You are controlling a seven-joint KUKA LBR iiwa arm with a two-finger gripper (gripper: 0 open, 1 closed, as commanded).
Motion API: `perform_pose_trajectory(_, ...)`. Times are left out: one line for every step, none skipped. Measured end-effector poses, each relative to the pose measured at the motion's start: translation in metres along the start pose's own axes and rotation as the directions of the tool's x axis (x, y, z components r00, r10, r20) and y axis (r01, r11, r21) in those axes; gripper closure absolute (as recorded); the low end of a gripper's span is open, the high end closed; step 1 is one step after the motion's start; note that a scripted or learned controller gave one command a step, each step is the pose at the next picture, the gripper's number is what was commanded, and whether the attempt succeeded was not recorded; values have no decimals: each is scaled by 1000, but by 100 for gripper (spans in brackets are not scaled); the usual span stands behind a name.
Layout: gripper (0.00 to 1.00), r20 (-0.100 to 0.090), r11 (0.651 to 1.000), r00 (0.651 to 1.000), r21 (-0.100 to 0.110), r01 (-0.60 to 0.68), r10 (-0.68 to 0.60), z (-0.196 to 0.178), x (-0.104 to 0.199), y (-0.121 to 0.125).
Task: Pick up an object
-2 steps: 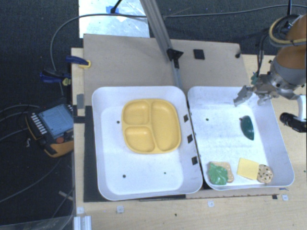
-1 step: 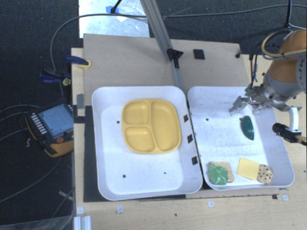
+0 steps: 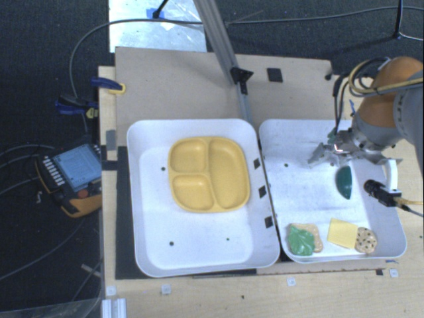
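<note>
My gripper [image 3: 341, 152] hovers over the far part of the right bin [image 3: 291, 197], reaching in from the right under the grey and orange arm. A dark teal oval object [image 3: 344, 181] sits just below the gripper, touching or very close to it; I cannot tell whether it is held. Along the near edge of the right bin lie a green leafy piece on a tan cracker [image 3: 303, 239], a yellow cheese block [image 3: 342, 233] and a chocolate-chip cookie [image 3: 365, 240].
The left bin [image 3: 152, 244] holds a yellow divided plate [image 3: 209, 174] in its far half. A slanted grey pole [image 3: 218, 32] stands beyond the bins. Cables and a blue device [image 3: 73, 167] lie off the bench at left.
</note>
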State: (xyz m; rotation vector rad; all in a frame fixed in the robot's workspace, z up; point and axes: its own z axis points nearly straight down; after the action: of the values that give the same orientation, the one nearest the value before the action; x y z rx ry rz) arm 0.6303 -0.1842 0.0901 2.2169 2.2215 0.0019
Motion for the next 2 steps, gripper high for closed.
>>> perform_pose_trajectory(100,0,1000,1000,-3,0,0,-13,0,1)
perform_pose_trajectory(100,0,1000,1000,-4,3,-3,-57,-1,4)
